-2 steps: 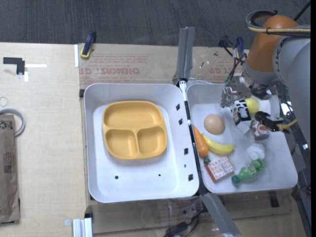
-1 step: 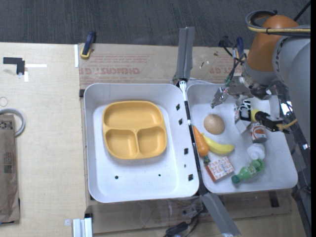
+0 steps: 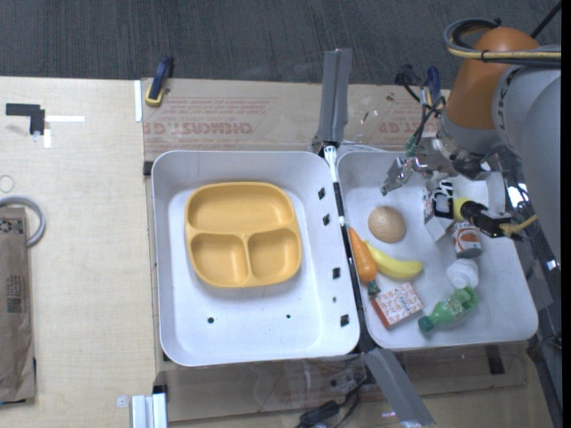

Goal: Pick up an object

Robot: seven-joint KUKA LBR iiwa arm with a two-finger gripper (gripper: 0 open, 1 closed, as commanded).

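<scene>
A pale wooden counter [image 3: 71,239] under dark carpet carries two shallow white bins side by side, the left bin [image 3: 169,266] and the right bin [image 3: 517,319], with a sheet of printed cardboard [image 3: 232,119] behind them. The left bin holds one yellow tray [image 3: 243,234] with three compartments, lying flat near its middle. The right bin holds the loose things: one tan egg-shaped object [image 3: 387,224]; one orange carrot [image 3: 362,255] along the left wall; one yellow banana [image 3: 394,263] just beside the carrot and below the egg shape; one small red-and-white box [image 3: 398,303] nearer the front; one green bottle [image 3: 449,311] lying on its side to the right of the box; one small can with a red label [image 3: 465,239]; and one white cap-like piece [image 3: 461,275] below it. The grey arm with its orange band [image 3: 486,78] reaches in from the right, and its pincer [image 3: 417,172] hangs over the back of the right bin, above the egg shape; whether it is wide or narrow I cannot tell, and nothing shows between its tips.
</scene>
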